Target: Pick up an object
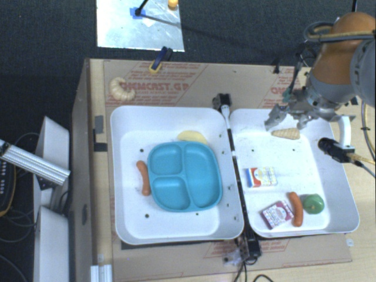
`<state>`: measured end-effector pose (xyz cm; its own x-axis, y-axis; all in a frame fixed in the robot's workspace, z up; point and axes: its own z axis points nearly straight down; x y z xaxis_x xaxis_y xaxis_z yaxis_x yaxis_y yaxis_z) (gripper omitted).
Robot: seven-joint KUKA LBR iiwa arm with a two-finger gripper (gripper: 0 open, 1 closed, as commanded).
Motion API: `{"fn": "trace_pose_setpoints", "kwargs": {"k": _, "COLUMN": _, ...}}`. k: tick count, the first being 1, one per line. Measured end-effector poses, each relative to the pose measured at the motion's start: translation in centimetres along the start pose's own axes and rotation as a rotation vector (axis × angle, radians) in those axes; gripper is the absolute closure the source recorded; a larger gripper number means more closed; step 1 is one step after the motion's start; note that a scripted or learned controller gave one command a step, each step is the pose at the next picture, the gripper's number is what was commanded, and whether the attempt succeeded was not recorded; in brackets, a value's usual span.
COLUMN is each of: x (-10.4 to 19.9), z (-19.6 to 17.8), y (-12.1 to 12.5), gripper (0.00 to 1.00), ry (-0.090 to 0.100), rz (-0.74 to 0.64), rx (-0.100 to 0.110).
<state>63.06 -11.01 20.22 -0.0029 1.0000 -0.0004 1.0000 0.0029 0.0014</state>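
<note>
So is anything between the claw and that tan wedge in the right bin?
Nothing visible. The claw hangs just above the tan wedge at the right bin's far end; the other items lie nearer the front, off its path.

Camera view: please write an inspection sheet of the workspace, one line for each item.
Surface: bench bearing left bin and right bin.
Job's things: left bin holds blue divided plate, orange sausage, yellow piece; right bin holds tan wedge, white carton, maroon packet, second sausage, green fruit.
Clutter: pale curled thing on bench.
Grippers: gripper above tan wedge.
Cables: dark cords at left.
Surroundings: dark floor, shiny sheet.
</note>
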Motion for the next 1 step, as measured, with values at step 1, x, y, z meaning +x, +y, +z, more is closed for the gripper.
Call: {"fn": "trace_pose_setpoints", "kwargs": {"k": 1, "x": -0.78, "z": 10.2, "y": -5.65, "gripper": 0.0, "ry": 0.0, "rz": 0.002, "rx": -0.001}}
